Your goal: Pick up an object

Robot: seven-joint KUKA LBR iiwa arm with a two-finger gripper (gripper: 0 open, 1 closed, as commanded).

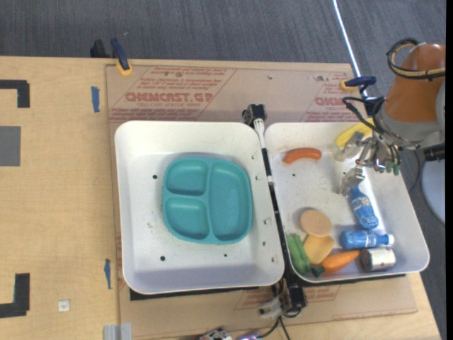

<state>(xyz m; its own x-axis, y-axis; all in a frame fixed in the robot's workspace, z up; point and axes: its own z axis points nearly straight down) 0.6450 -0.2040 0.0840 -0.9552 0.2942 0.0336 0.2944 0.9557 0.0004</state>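
Observation:
My gripper (352, 179) hangs over the back of the right bin (419, 241), just above the top end of a blue bottle (363, 208) that lies lengthwise. A yellow banana-shaped piece (348, 136) lies just behind the gripper, partly hidden by the wrist. An orange sausage (302, 155) lies to its left. Toward the front lie a tan round disc (315, 222), a yellow piece (319, 247), a green pepper (298, 253), a carrot (337, 261), a second blue bottle (364, 240) and a metal can (378, 259).
The left bin (134, 211) holds a teal divided plate (208, 199). A black clamp (253, 113) sits at the back where the two bins meet. The arm's orange band (415, 83) rises at the right edge. The bench (49, 190) spreads to the left.

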